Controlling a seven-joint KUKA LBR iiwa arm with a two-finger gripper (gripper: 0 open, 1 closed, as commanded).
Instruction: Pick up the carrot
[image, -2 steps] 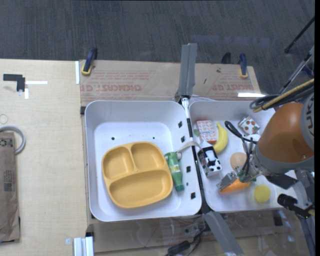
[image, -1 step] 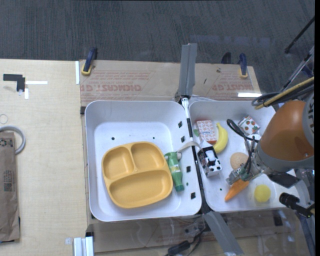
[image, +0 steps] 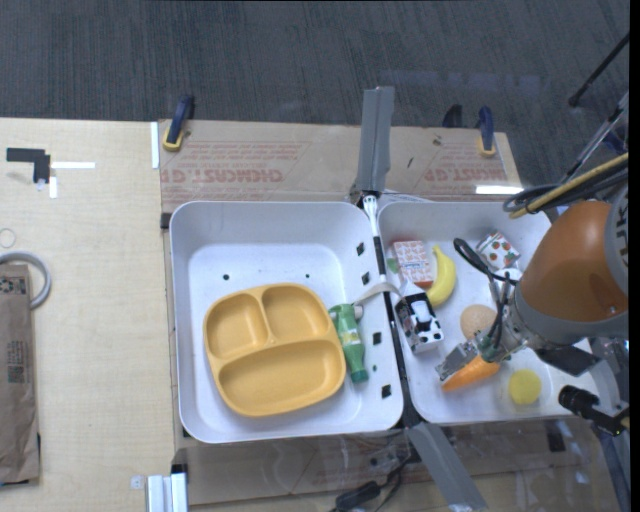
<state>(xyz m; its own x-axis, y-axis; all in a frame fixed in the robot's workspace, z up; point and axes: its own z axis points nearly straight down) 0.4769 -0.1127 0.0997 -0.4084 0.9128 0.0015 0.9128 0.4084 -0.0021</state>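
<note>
The orange carrot (image: 472, 375) lies in the right bin (image: 440, 405), near its front edge, pointing left. My gripper (image: 463, 358) reaches in from the right and sits right over the carrot's upper side, touching or just above it. The arm's orange band (image: 572, 268) hangs above the bin's right half and hides what lies under it.
The right bin also holds a banana (image: 443, 277), a red and white packet (image: 411, 258), a black and white toy (image: 421, 323), a tan round piece (image: 477, 320), a yellow ball (image: 524, 386) and a patterned box (image: 498, 250). In the left bin are a yellow divided plate (image: 275, 347) and a green bottle (image: 350, 341).
</note>
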